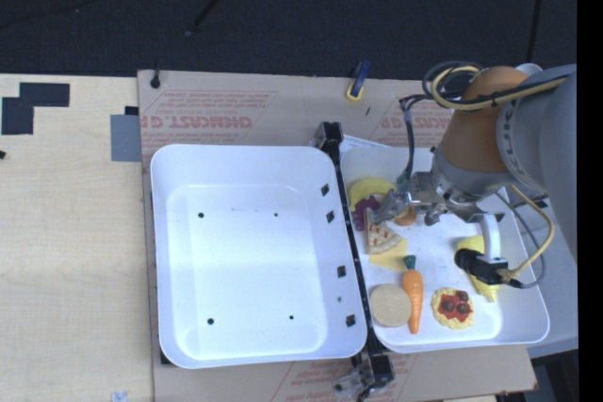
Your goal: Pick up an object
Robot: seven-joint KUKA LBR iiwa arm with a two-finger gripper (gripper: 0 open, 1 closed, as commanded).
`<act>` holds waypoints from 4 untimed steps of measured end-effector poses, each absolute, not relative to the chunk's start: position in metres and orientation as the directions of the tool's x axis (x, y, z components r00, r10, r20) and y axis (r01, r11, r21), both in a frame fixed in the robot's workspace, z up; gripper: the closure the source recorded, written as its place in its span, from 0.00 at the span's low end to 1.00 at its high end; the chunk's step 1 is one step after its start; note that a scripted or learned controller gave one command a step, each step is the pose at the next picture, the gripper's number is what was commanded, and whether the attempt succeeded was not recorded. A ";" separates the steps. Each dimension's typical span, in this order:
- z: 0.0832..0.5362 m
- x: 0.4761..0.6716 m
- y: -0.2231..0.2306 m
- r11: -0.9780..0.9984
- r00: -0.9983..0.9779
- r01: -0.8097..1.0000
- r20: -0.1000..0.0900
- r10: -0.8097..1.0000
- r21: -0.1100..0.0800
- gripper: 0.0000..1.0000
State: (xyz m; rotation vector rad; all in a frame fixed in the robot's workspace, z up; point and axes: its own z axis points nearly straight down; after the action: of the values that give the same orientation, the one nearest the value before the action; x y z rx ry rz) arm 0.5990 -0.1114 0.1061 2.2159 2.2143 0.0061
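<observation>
Grey against the white of the right bin (520, 317), my gripper (407, 202) sits low over the toy food crowded along the bin's left side. From this slant I cannot tell whether it is released or clenched, and I cannot make out anything caught in it. Just beside it, toward the wall between the bins, a purple piece (365, 208) touches a rounded yellow piece (369, 190). A pizza slice (382, 237) lies right beneath the gripper in my view. Nearer the camera, a carrot (413, 296) lies with its green top toward the slice, a pale round disc (388, 304) touching its left side, and a small tart with red topping (453, 307) near its right. A curved yellow fruit (488, 287) lies further right. The left bin (245, 268) stands alongside, both on a cardboard sheet (217, 108) on the desk (66, 249).
</observation>
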 end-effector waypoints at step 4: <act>0.203 0.563 -0.070 0.002 -0.002 1.000 0.001 1.000 0.004 1.00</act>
State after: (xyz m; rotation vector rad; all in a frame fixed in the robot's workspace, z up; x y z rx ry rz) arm 0.5631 -0.0702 0.2030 2.2172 2.2221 0.0060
